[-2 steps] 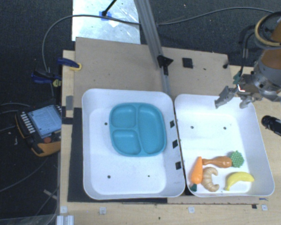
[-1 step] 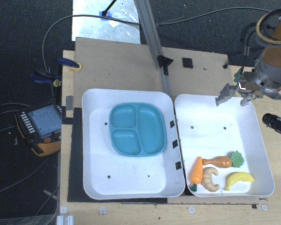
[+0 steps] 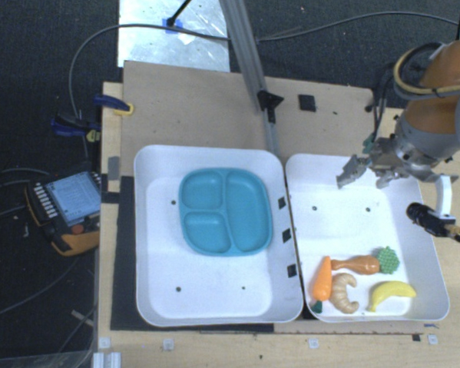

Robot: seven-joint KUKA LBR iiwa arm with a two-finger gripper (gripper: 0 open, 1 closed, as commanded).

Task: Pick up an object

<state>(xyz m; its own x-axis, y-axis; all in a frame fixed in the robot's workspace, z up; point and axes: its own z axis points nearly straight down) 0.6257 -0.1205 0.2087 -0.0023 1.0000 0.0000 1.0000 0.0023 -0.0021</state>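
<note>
The grey arm with its orange band reaches in from three o'clock, and its two-finger gripper (image 3: 366,175) hangs over the upper part of the right-hand shallow white bin (image 3: 307,172), towards that bin's twelve o'clock edge. The jaws stand spread apart with nothing between them, one dark finger pointing out towards nine o'clock and the other shorter one just beside it at three o'clock. The toys lie well apart from the gripper, gathered in the right bin's five o'clock corner: an orange plastic carrot (image 3: 322,279) lies nearest the dividing wall, a tan curved croissant-shaped toy (image 3: 344,291) lies just beside it at three o'clock, and an orange drumstick-like piece (image 3: 356,264) stretches across above them, touching a small green leafy broccoli-like toy (image 3: 388,259) at its three o'clock end. A yellow plastic banana (image 3: 390,293) lies at five o'clock of the green toy, near the bin's right wall. The left-hand shallow white bin (image 3: 155,291) carries a blue plastic divided plate (image 3: 225,211) with three compartments, set in its upper middle. Both bins sit side by side on the brown board bench (image 3: 188,100). At nine o'clock, off the bench, a small handheld device with a blue screen (image 3: 64,201) lies among black cables.
</note>
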